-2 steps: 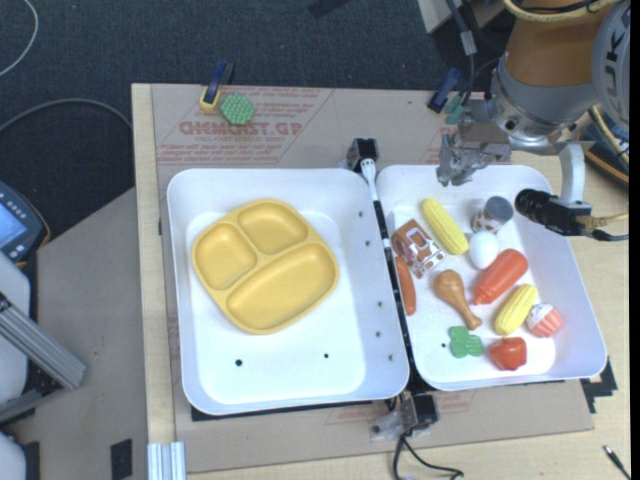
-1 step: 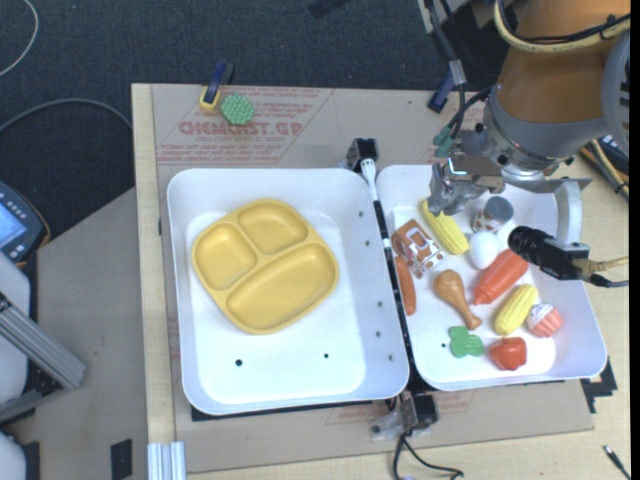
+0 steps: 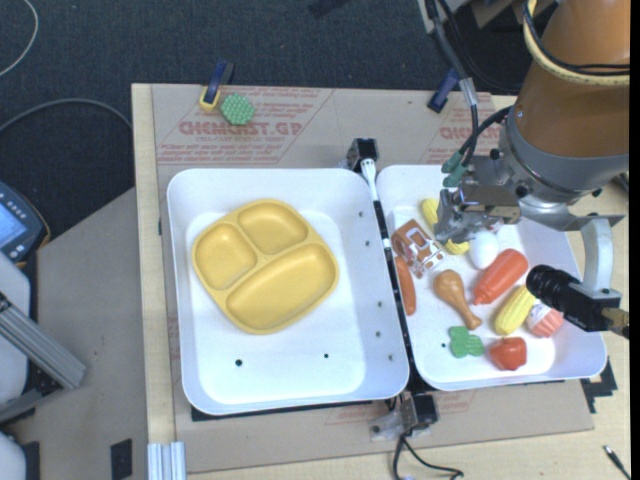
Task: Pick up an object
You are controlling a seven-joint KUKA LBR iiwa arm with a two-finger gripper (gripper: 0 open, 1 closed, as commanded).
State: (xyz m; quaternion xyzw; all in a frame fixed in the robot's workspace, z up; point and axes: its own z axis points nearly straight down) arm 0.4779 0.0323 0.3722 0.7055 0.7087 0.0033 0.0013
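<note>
Nearest you, along the front of the right bin [image 3: 590, 363], lie a green toy piece [image 3: 464, 344] and a red one [image 3: 509, 353], side by side. Behind them you see a drumstick [image 3: 455, 295], a corn cob [image 3: 515, 309], an orange carrot [image 3: 498, 275] and a white egg [image 3: 484, 247]. A brown-and-white toy [image 3: 417, 247] sits near the divider. The end effector [image 3: 458, 230] is low over the bin's rear, among a yellow piece [image 3: 431, 211] and the egg; you cannot tell whether it is spread or pinching anything. In the left bin [image 3: 190, 298] a yellow divided plate [image 3: 264, 263] rests flat. On the desk [image 3: 290, 118] behind lies a green scrubber [image 3: 237, 108].
</note>
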